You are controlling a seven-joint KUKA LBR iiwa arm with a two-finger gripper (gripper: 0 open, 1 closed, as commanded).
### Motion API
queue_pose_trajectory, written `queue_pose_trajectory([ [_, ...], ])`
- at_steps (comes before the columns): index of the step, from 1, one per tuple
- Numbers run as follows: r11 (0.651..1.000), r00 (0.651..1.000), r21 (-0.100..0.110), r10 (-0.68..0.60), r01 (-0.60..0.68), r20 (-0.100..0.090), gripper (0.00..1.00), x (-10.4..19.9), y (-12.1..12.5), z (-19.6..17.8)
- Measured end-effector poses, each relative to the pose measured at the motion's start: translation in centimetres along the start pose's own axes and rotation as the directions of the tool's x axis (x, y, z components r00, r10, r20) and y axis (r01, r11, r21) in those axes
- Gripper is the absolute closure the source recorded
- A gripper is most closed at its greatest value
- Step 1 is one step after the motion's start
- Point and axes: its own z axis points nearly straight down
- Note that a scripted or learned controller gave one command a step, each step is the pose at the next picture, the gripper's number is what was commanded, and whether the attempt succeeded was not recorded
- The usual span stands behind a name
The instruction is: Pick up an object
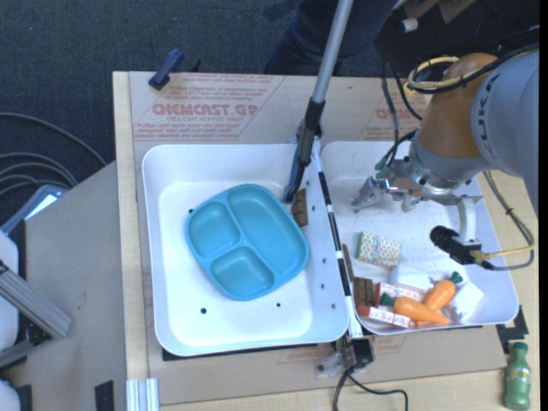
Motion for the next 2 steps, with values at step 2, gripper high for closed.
queue_pose_trajectory([
  [2, 1.000, 1.000, -0.001, 0.000, 0.000, 0.000, 0.00, 6.7, -3.1, -6.7],
])
